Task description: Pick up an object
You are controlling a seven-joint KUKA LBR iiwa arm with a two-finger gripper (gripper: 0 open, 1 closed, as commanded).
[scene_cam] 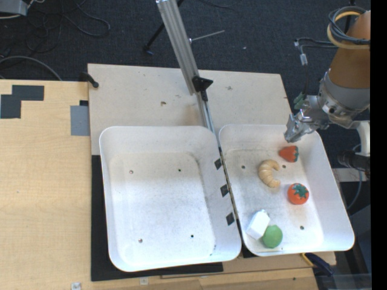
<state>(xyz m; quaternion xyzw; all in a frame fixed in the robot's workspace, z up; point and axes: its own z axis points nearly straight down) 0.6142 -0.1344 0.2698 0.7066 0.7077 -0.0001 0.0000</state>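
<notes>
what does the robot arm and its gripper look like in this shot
The arm is a thick rounded body, orange higher up and grey at the wrist. Yellow and black cables loop around its top. The gripper is small, metallic grey, and tapers to narrow fingers.

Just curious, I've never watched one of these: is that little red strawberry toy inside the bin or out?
Inside. The small red strawberry toy lies on the right white bin's floor, near its far edge.

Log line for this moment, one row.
hand above right bin far edge | nearest: strawberry | croissant, tomato untouched | nothing lifted
</notes>
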